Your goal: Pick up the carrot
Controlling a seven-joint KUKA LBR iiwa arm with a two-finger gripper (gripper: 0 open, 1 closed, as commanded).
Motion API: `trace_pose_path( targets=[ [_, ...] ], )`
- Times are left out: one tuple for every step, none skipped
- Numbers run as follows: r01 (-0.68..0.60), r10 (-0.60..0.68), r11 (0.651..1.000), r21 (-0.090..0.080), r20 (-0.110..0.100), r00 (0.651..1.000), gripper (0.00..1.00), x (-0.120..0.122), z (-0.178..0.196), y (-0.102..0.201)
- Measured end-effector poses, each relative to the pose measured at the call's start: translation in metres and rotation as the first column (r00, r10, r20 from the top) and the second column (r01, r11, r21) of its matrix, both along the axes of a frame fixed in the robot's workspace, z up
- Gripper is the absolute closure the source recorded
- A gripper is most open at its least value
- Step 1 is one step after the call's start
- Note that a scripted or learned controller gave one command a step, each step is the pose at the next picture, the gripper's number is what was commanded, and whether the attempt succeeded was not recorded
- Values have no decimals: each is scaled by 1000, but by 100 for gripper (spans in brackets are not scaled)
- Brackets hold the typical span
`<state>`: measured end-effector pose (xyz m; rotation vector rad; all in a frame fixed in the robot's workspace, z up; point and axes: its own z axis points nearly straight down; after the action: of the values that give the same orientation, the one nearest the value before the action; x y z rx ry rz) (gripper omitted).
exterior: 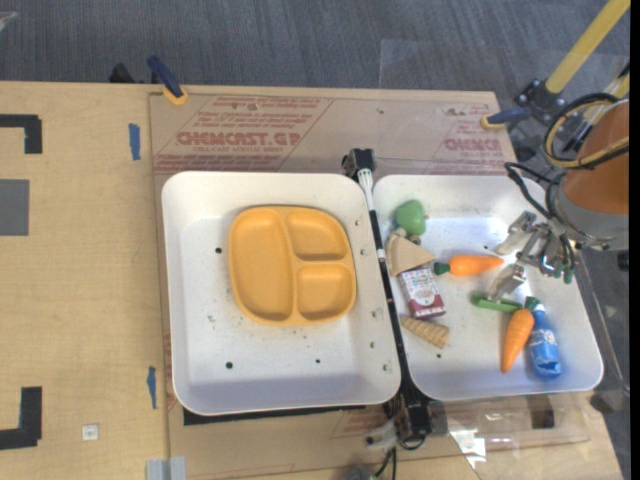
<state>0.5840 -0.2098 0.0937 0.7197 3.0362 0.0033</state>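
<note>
Two carrots lie in the right bin (pixel 470 388). A small one (pixel 474 265) lies crosswise near the middle, its green end pointing left. A larger carrot (pixel 516 338) lies near the front right, tip toward the front, with green leaves (pixel 500 305) at its top. My gripper (pixel 514 256) hangs low over the right side of this bin, just right of the small carrot's orange tip and behind the larger carrot's leaves. Its fingers (pixel 505 282) stand open, and nothing is gripped between them.
A blue bottle (pixel 545 348) lies against the larger carrot's right side. Left of the carrots are a green ball-like toy (pixel 410 216), a tan wedge (pixel 407 255), a dark red packet (pixel 422 293) and a ridged cone (pixel 426 331). The left bin (pixel 190 368) holds a yellow divided plate (pixel 290 264).
</note>
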Motion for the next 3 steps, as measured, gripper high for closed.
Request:
trace_pose_path(
  targets=[
    [14, -14, 1000, 0, -9, 1000, 0, -98, 0, 6],
    [59, -59, 998, 7, -1, 998, 0, -47, -3, 97],
    [286, -286, 958, 4, -10, 958, 0, 22, -5, 71]
  ],
)
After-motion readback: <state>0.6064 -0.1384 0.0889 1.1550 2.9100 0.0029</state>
